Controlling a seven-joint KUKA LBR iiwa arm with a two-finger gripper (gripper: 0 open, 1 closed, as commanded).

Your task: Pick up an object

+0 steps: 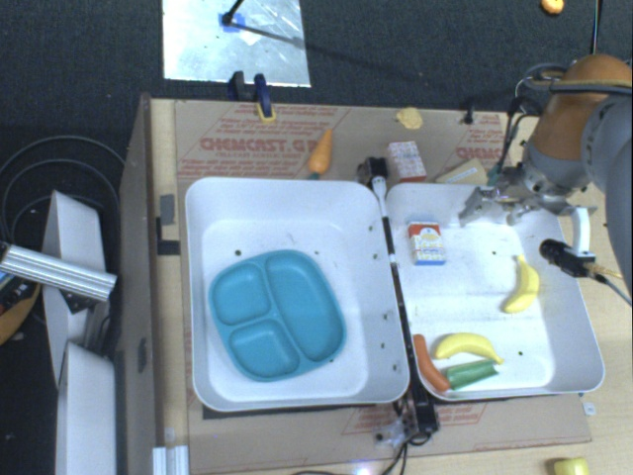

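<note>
Tray [277, 313] in left bin [213, 206], box [427, 242], bananas [520, 287] and vegetables [450, 369] in right bin [584, 349]

Bench surroundings, outside the two bins.
A cardboard sheet [277, 137] is laid under the bins. On it, behind them, a carrot [319, 153], a small box [406, 160] and a yellow scrap [409, 119] are seen. A foil sheet [235, 28] lies on dark floor beyond. Black cables [40, 166] are coiled at left.
</note>
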